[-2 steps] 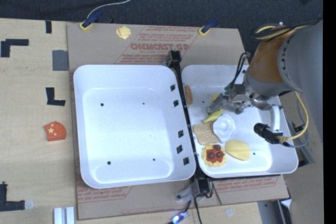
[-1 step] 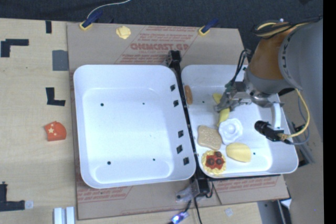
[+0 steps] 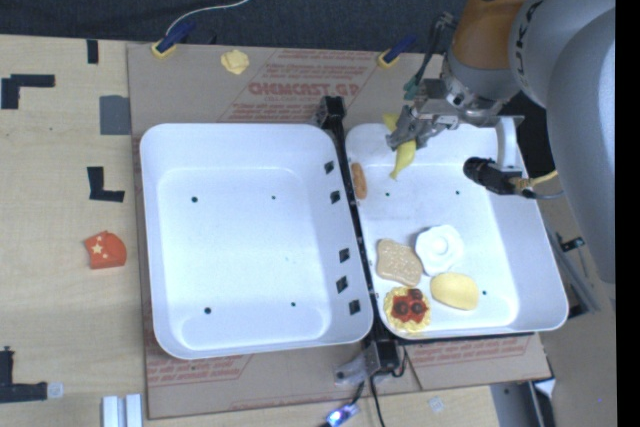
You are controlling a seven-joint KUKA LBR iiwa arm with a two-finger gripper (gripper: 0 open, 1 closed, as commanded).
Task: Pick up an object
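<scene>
**Camera view: right bin, banana lifted**

We list the arm (image 3: 560,35), the right bin (image 3: 520,315), then the gripper (image 3: 412,133), its fingers closed on a yellow banana (image 3: 403,157) above the bin's far left corner. We judge a thin, tip-only hold may slip. The left bin (image 3: 240,245) offers open room; the divider lies near.

The arm (image 3: 560,45) ran off the right edge; the gripper (image 3: 412,133) hid the yellow piece's (image 3: 403,158) top, perhaps a banana.
</scene>
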